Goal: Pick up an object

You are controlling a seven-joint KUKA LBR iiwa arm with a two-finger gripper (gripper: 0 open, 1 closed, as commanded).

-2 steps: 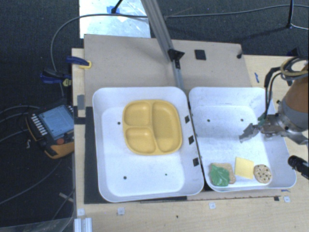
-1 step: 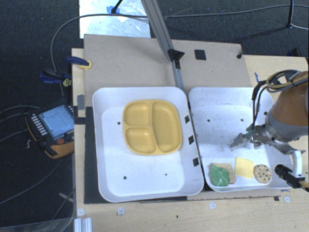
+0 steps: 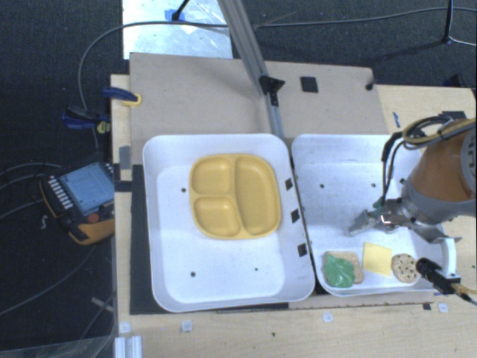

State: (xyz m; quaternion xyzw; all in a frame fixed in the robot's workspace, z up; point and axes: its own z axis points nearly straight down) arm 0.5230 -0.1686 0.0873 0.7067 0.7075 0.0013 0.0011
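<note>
Arm: grey KUKA arm with orange band (image 3: 440, 171) enters from the right edge, wrist bent down over the right-hand shallow white bin (image 3: 328, 170). Black cables loop over the top of the wrist. The two-finger gripper (image 3: 363, 224) reaches leftward and slightly down across the bin floor, its metal tips low near the middle of that bin. Whether the fingers are spread or closed: cannot tell, the tips are small and blurred. Nothing visible between them.

Count:
- Two white bins, side by side, touching along the centre seam.
- One yellow three-compartment plastic plate (image 3: 235, 195), lying flat in the upper middle of the left-hand shallow white bin (image 3: 223, 282). One large section on the right, two smaller on the left.
- Three small food-like pieces in a row along the near edge of the right bin: one tan slice with a green lump on top (image 3: 342, 268), one pale yellow square cheese-like slice (image 3: 377, 259), one round brown speckled cookie (image 3: 404, 268).

Position of pieces: all three sit below the gripper tips, apart from them. The green-topped slice is leftmost, the yellow square in the middle just beside it, the cookie on the right, touching or nearly touching the square.

Orientation: the row's long axis runs left to right along the bin's near wall. The yellow square is slightly rotated, one corner toward the gripper. The cookie is round, no clear axis.
</note>
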